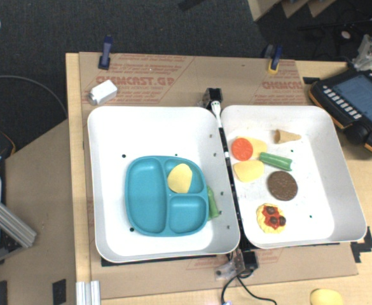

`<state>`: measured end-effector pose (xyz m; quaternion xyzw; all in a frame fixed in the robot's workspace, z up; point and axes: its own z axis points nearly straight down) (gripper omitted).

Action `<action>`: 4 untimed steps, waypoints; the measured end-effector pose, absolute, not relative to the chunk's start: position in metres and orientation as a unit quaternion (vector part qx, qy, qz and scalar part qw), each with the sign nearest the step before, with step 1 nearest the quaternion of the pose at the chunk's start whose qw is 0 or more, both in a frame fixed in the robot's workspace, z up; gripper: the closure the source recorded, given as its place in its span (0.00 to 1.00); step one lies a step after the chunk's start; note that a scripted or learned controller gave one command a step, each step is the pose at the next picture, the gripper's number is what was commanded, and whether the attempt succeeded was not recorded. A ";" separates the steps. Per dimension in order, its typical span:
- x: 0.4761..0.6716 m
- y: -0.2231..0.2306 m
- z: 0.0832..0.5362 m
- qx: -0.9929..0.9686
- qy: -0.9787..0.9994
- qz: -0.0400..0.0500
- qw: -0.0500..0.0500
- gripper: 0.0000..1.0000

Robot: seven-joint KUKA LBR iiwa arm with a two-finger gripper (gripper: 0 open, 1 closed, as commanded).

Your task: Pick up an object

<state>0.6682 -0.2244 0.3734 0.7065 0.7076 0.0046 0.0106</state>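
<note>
Camera view gives you the two white bins side by side on the cardboard-covered surface (173, 81). In the left bin (103, 170) lies a teal divided plate (149, 196), and a yellow toy piece (180, 178) sits in its upper right compartment. A green piece (212, 203) lies against the plate's right edge. In the right bin (338, 170) you see an orange-red round slice (241, 149), a yellow piece (248, 171) just below it, a green stick (275, 161), a brown disc (282, 185), a small pizza-like piece (271, 216) and a tan cone (286, 136). These pieces lie close together, some touching.
</note>
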 end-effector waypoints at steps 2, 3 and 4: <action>0.605 -0.168 0.402 0.708 0.706 -0.004 -0.007 1.00; 0.572 -0.139 0.322 0.707 0.707 -0.002 -0.005 1.00; 0.529 -0.079 0.272 0.706 0.708 -0.002 -0.005 1.00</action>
